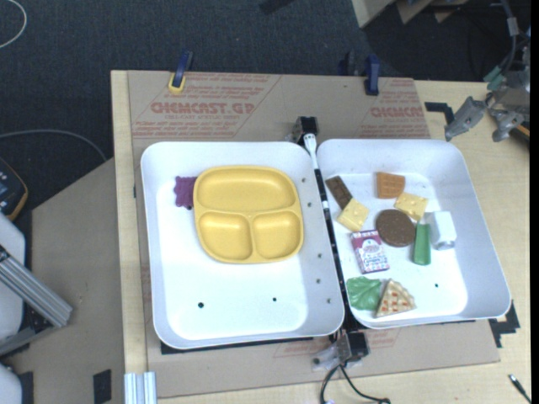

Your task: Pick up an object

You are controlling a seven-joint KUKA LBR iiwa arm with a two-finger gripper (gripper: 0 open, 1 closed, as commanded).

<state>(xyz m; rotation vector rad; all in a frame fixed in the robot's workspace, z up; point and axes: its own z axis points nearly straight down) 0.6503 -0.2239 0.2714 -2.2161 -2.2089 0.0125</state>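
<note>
The pincer [468, 118] waits at two o'clock off the right bin [472, 217] (finger state: cannot tell), leaving the small foods uncovered.

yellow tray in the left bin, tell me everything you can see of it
The yellow tray looks like smooth moulded plastic with rounded corners. It has three compartments: one wide one across the far side and two smaller ones side by side nearer the camera, all holding nothing visible. It lies flat and right way up in the far half of the left bin. A purple object sits at its left edge, seemingly partly tucked under it; contact can't be confirmed.
</note>
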